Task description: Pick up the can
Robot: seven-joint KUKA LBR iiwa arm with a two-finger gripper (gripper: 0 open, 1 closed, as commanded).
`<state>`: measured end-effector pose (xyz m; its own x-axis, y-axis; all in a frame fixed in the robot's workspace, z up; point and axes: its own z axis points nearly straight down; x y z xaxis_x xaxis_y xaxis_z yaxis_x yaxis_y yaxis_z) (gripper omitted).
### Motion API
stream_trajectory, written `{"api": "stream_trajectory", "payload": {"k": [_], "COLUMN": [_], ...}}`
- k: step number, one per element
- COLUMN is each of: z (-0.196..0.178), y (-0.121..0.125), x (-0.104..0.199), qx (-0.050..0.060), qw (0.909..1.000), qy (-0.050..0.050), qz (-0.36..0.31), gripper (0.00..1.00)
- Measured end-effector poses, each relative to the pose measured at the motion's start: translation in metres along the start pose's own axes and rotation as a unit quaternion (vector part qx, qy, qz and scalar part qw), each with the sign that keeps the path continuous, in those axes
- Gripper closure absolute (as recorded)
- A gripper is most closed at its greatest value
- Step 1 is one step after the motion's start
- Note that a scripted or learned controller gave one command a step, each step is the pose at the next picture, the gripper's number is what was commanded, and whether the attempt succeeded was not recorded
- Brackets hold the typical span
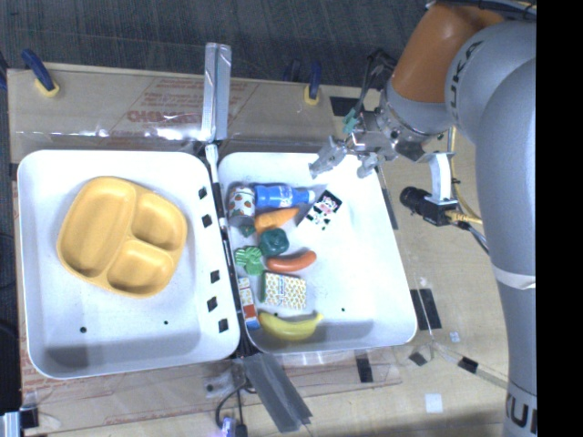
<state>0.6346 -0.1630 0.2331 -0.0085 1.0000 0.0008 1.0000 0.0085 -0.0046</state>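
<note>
Your two-finger metal gripper (346, 159) hangs over the far rim of the right-hand shallow white bin (373, 271), fingers spread apart and holding nothing. The blue cylindrical can (278, 195) lies on its side just below and to the left, touching the orange carrot-shaped toy (277, 218) and beside a black-and-white dotted block (322, 208). Bring the fingers down across its round body, clear of those neighbours, then close.

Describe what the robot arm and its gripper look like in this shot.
The arm is a thick, rounded grey body with an orange band above the wrist. Dark letters run down its lower link. Thin dark cables loop around the wrist. The gripper is small, metallic grey, with slim fingers.
</note>
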Motion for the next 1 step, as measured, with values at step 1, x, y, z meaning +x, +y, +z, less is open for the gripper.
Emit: {"api": "stream_trajectory", "payload": {"k": [1], "z": [-0.0049], "y": [-0.0375], "x": [0.0016], "qx": [0.0], "qw": [0.9965], "qy": [0.0], "qz": [0.084], "gripper": [0.0]}}
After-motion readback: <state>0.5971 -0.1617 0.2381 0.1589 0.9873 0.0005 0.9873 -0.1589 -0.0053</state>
